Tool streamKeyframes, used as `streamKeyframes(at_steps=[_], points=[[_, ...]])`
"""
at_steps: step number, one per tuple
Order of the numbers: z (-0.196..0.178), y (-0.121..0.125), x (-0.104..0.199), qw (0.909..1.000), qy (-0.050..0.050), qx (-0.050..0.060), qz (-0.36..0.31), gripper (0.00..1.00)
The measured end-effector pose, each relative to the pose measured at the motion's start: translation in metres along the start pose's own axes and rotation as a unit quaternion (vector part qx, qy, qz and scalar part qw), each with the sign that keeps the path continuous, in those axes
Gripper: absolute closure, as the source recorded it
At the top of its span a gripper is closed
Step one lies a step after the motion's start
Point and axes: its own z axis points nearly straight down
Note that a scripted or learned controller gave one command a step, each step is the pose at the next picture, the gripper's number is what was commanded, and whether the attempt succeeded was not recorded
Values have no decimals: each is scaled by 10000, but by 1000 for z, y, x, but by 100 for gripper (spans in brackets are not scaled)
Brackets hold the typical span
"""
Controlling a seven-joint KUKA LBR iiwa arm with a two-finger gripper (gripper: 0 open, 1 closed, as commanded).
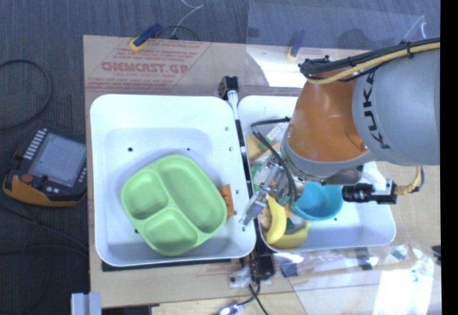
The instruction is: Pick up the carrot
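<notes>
Big grey arm (397, 109) hanging low over the right bin (376, 231), carrot (227, 200) sitting in the other one

Arm comes in from the right and bends down-left, with its orange band (325, 124) above the wrist. The gripper (259, 199) ends up at the right bin's left edge, right by the wall between the two bins. Honestly can't tell if it's open or closed, it's a tangle of metal and cables down there, and I don't see anything held in it. Just right of it are a yellow banana (280, 229) and a blue cup (320, 202), touching each other. The carrot is on the other side of the divider, in the left bin (143, 104), a small orange piece beside the right edge of the green divided plate (174, 202), near the gripper.
</notes>
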Motion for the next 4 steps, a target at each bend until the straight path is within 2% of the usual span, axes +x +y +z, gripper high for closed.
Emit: streamKeyframes(at_steps=[1, 2, 3, 4], points=[[0, -51, -64, 9998, -15, 10, 198, 0], [0, -16, -8, 9999, 7, -3, 119, 0], [0, -17, -9, 9999, 5, 4, 138, 0], [0, 0, -1, 9981, 4, 4, 610, 0]])
